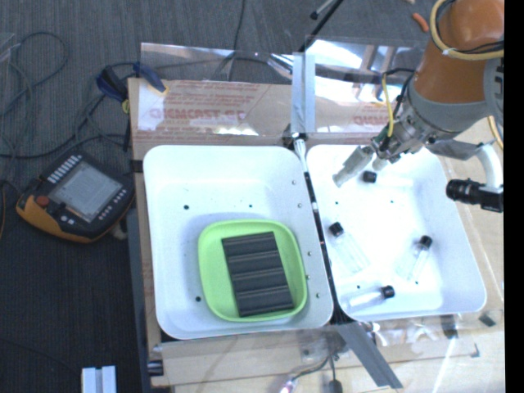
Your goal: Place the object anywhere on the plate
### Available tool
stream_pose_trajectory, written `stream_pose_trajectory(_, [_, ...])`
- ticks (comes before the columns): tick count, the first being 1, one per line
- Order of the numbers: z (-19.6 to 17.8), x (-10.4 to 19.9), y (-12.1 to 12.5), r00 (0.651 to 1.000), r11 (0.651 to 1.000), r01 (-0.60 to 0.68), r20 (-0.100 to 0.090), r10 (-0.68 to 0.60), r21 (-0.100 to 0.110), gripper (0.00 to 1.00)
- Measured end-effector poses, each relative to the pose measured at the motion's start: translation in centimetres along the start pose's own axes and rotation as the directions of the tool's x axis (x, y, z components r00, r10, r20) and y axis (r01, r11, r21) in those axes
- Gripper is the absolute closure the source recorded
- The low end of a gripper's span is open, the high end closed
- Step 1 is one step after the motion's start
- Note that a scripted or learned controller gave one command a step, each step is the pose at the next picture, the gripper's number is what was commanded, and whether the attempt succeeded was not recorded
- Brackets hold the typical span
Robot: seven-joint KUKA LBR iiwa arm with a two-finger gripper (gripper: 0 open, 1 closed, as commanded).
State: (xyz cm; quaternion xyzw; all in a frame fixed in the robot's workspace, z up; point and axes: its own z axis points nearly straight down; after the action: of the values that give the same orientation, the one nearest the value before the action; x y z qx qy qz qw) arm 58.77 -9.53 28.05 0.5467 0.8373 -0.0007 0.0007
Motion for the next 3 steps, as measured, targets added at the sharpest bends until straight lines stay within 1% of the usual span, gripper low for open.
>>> stream_pose_trajectory(1, [2.2, 1.1, 0.9, 1.0, 1.0, -0.015, 0.0, 0.015, 0.001, 0.0])
stream_pose_trajectory(2, [1.2, 2.7, 3.1, 0.997, 0.997, -0.081, -0.001, 0.081, -0.001, 0.0])
stream_pose_trajectory(3, [-1.6, 8.2, 3.9, 0.987, 0.987, 0.16, 0.0, -0.16, -0.002, 0.0])
